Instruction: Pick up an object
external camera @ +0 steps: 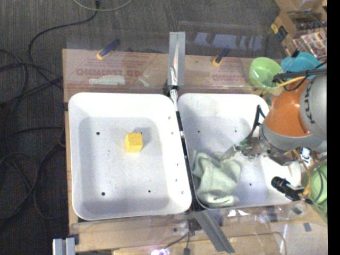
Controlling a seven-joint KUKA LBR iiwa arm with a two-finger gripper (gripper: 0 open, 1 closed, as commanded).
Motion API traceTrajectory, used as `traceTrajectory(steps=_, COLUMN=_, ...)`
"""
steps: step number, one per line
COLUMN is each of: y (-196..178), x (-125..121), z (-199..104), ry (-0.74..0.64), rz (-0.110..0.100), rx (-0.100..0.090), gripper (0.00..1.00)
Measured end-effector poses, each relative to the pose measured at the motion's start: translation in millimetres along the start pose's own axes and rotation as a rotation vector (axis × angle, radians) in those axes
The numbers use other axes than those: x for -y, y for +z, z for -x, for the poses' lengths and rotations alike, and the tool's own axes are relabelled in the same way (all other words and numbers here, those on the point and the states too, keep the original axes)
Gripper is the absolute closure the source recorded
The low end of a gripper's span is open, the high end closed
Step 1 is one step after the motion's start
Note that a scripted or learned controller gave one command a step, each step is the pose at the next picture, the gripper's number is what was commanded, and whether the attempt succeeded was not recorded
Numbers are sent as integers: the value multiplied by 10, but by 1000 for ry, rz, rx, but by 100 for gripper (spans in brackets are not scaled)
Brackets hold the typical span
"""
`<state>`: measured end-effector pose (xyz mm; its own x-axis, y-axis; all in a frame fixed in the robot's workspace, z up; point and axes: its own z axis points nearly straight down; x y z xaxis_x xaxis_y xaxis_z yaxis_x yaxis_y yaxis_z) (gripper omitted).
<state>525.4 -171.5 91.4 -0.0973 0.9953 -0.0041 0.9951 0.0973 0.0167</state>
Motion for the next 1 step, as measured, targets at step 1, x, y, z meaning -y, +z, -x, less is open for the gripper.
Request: traceTrajectory(steps=1, y=-77, x=-29, z=-2, ry=-1, rz=3, rx=-1, gripper=100)
